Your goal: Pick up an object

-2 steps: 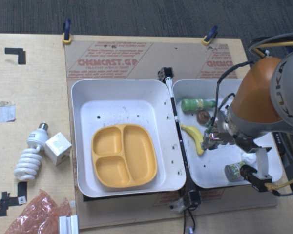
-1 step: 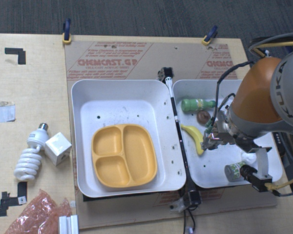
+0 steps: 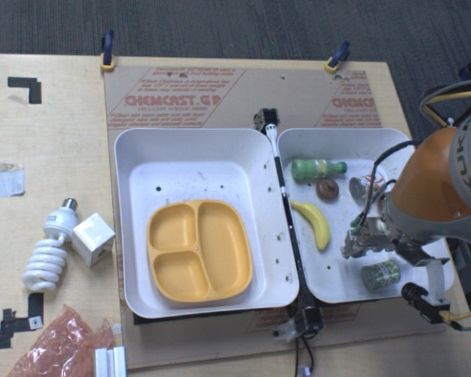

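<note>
Below, curved yellow banana, glossy green bottle, metal hand near.

Left of the bins lie a spiral bulb, a white cube — and red mesh.

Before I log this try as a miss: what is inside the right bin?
In the right bin: a green bottle, a brown round thing, a banana and a small green can. The pincer hangs over its floor; the arm hides the bin's right part.
</note>
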Controlling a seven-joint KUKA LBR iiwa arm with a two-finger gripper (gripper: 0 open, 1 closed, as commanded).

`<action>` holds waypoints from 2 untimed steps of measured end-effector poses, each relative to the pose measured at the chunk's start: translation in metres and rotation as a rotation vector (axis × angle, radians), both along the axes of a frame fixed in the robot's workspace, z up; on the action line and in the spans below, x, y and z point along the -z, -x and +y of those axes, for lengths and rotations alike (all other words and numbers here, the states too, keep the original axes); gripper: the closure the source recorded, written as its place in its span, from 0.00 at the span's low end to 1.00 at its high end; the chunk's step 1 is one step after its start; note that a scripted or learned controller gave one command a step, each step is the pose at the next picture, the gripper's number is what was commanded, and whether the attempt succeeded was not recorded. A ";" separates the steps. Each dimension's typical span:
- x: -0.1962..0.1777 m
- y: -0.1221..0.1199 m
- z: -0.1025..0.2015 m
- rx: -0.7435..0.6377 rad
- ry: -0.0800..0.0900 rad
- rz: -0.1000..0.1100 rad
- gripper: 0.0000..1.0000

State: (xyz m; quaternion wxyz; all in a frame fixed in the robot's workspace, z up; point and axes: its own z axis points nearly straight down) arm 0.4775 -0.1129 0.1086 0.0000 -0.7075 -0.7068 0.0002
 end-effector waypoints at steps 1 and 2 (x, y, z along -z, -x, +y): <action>0.016 -0.043 -0.015 -0.003 0.001 -0.001 0.00; 0.017 0.000 0.008 0.001 0.000 0.000 0.00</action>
